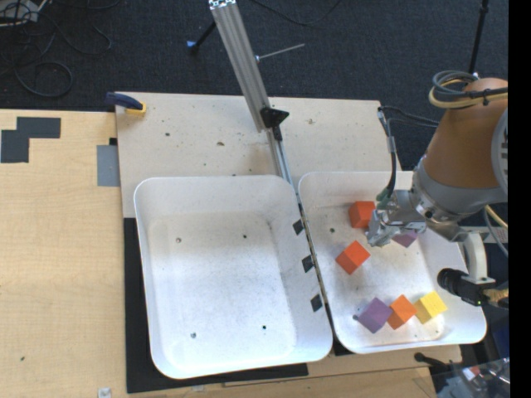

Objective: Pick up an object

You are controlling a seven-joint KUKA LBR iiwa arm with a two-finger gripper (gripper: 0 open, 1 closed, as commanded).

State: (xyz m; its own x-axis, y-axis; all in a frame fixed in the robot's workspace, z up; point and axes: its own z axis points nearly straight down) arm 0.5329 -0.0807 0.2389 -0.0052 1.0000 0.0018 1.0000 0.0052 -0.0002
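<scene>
Six small blocks are seen in the right bin (465,332), right of frame.
The tool (383,229) sits among the upper ones; its state cannot be told. The orange cube (353,257), judged light and rigid, should be gripped across flat opposite faces.

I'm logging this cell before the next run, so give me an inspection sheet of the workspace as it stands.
Surface: bench with left bin and right bin side by side.
Job's things: in the right bin, two orange cubes near the gripper, a purple block partly under it; purple cube, orange cube and yellow cube in a row at the near edge.
Clutter: blue-and-yellow clamp at the bench's far left corner.
Grippers: gripper low in the right bin; finger state unclear.
Cables: loops on the arm; black cords on the floor.
Surroundings: slanted metal bar, dark carpet.
</scene>
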